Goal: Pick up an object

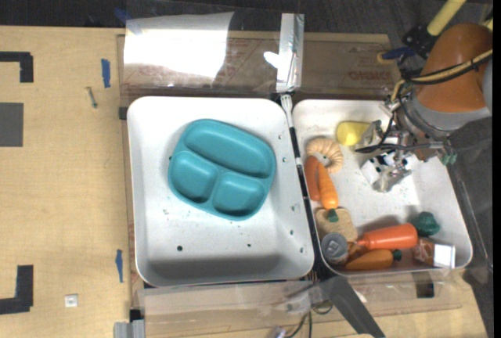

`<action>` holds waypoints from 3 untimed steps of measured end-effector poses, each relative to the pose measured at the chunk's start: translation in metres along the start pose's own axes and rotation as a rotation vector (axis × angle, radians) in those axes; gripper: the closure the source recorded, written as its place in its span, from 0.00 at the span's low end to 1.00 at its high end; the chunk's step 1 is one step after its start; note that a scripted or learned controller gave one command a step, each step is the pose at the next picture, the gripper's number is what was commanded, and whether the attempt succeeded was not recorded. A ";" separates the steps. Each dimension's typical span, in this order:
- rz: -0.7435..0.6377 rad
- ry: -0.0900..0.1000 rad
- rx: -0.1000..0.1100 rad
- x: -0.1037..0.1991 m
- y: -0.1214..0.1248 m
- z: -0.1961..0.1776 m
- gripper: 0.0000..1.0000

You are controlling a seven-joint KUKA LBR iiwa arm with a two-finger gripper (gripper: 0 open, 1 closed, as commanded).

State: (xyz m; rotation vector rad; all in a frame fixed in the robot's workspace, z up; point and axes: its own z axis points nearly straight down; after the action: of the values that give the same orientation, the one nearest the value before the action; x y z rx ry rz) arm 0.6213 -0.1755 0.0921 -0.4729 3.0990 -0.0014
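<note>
My gripper (389,167) hangs low over the middle of the right bin (450,195), under the orange wrist band (460,66). A yellow object (351,132) lies just to its left near the bin's back. Further left are a tan ridged pastry-like toy (326,152) and an orange carrot (322,184). Along the front edge lie an orange bottle-shaped toy (387,238), a grey round cap (334,247) and a dark green piece (427,222). I see nothing between the fingers.
The left bin (156,235) holds a teal divided plate (221,167). A clear plastic sheet (180,55) and a metal bracket (290,51) sit behind the bins. Wooden bench (55,195) spreads to the left.
</note>
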 end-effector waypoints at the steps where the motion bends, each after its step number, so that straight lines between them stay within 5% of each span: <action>1: -0.014 0.053 0.002 -0.043 0.035 0.001 0.00; 2: -0.005 -0.007 -0.003 0.038 0.008 -0.031 0.00; 3: -0.027 -0.003 -0.001 -0.007 0.080 0.003 0.00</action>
State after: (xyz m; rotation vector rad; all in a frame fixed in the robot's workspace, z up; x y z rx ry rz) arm 0.6041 -0.0974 0.0890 -0.5138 3.0893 0.0012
